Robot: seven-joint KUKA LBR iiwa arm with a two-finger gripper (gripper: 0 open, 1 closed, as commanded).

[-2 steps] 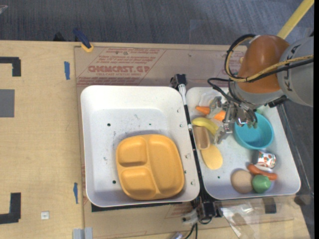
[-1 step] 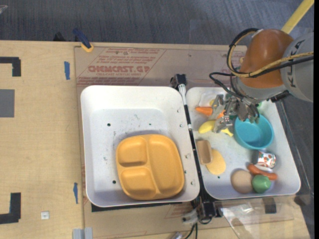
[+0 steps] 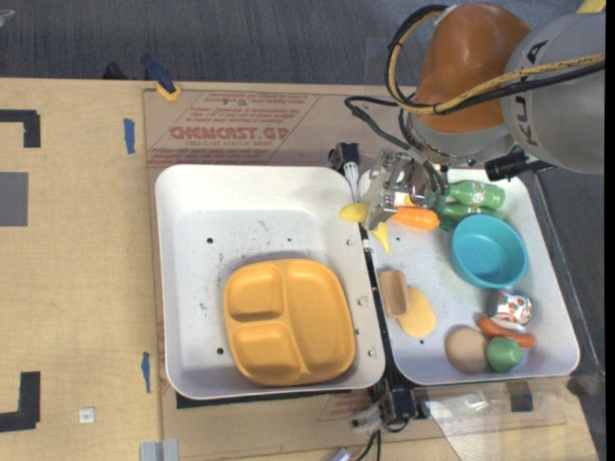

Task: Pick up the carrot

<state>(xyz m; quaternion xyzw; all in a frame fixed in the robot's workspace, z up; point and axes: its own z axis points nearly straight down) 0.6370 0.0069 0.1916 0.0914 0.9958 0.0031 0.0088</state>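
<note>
There's the carrot point(image 3: 417, 219), orange, lying flat near the far edge of the right bin point(image 3: 557, 349), its length running across the bin, close to the wall shared with the left bin. Right over its near-wall end sits the gripper point(image 3: 392, 198), a tangle of metal and cable, and whether its fingers stand wide, narrow or around the carrot I cannot tell from this angle. Just beside the carrot, hard against the dividing wall, a yellow banana-like piece point(image 3: 368, 221) pokes out under the gripper. On the carrot's other side, towards the far right corner, lies a green vegetable point(image 3: 471, 196), touching or nearly touching it. Next along the right edge comes the blue bowl point(image 3: 490, 250), upright, just beside the carrot's tip. Nearer the front, by the dividing wall, a brown bread-like stick point(image 3: 392, 291) rests against a flat yellow disc point(image 3: 417, 315). In the front right corner it's a huddle: a tan egg-shaped thing point(image 3: 465, 349), a green ball point(image 3: 504, 353), a small red sausage-like piece point(image 3: 504, 331) and a white cup with a red pattern point(image 3: 514, 307), all close together. Above it all, the arm point(image 3: 567, 89) reaches in from the right, its orange band point(image 3: 471, 60) hanging over the bin's far edge. Over in the left bin point(image 3: 192, 219), an orange divided tray point(image 3: 286, 321) lies in the front half. Both bins sit on the cardboard-covered counter point(image 3: 77, 286)
</note>
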